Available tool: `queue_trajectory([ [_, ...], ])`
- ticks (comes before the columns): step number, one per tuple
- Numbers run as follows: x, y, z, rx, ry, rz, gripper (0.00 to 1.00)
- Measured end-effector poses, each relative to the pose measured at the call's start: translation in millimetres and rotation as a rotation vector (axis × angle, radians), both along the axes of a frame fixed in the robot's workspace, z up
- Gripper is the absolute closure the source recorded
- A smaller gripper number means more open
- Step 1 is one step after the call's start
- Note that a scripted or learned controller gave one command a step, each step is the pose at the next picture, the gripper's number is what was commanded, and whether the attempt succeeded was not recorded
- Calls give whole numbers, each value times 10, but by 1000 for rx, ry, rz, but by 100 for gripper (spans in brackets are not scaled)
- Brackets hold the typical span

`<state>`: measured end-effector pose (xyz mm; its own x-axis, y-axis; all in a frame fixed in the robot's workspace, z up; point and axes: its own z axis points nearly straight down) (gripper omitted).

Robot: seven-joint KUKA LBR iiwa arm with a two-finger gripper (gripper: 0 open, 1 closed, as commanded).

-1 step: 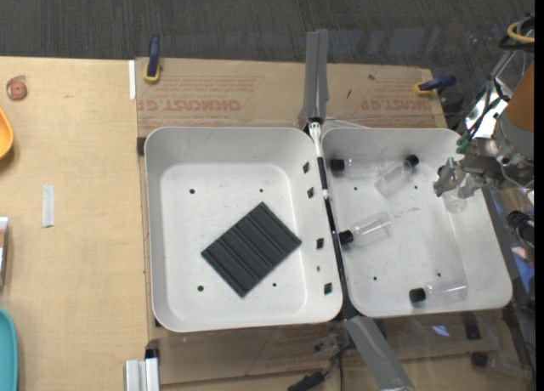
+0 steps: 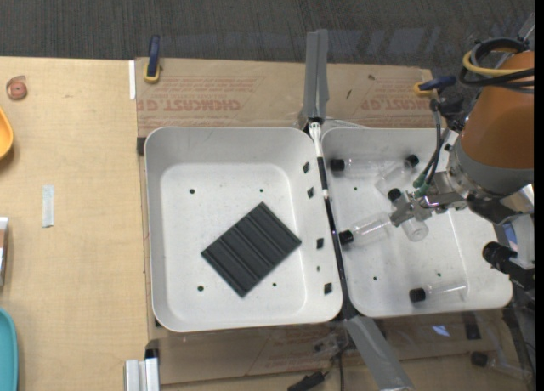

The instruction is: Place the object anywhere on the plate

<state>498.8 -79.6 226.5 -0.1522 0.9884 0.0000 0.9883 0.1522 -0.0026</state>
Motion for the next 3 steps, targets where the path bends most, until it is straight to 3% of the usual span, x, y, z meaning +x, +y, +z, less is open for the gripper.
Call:
queue_trajectory([
  [1, 758, 779, -364, -1, 0, 95, 100],
  [2, 392, 1568, -360, 0, 1, 237, 100],
  [3, 840, 1627, -199, 0, -3, 655, 100],
])
